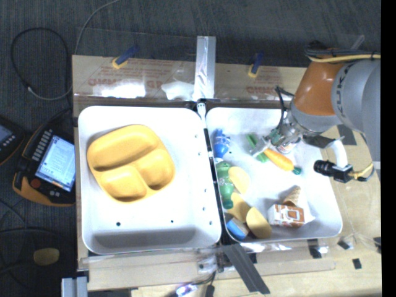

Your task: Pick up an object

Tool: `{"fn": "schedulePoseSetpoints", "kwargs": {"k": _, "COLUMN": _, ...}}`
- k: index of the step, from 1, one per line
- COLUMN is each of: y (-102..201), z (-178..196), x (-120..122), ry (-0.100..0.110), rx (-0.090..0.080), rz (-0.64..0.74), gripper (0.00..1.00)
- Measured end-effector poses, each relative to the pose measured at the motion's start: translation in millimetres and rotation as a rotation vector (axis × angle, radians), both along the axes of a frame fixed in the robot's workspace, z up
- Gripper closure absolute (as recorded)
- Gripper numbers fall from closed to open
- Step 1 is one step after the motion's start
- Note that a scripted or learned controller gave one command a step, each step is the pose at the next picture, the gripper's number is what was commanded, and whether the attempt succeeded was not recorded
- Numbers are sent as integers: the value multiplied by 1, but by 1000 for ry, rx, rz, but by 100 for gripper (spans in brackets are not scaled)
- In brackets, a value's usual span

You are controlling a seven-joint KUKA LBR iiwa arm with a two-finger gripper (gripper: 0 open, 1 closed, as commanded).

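The counter [142, 70] carries two white bins. The left bin [99, 228] holds a smooth yellow moulded tray [130, 161]. The right bin [322, 203] holds small items. The arm [346, 98] enters at 3 o'clock. The hand [283, 142] hangs over an orange carrot [279, 160], tapered and glossy; its opening cannot be told. Descend centred and close across the narrow axis. A carton [288, 215] lies at 6 o'clock.

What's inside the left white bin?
A big yellow plastic tray, upside down or domed, sits in the left bin. Anything beneath it is hidden.
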State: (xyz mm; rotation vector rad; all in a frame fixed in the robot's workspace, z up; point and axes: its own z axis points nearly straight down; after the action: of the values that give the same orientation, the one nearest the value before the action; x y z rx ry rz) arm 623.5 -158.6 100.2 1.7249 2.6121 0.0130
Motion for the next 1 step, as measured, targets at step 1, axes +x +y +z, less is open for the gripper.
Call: {"fn": "schedulePoseSetpoints", "kwargs": {"k": 1, "y": 0, "z": 75, "x": -19, "ry": 13, "rx": -3, "rz": 121, "gripper": 100}}
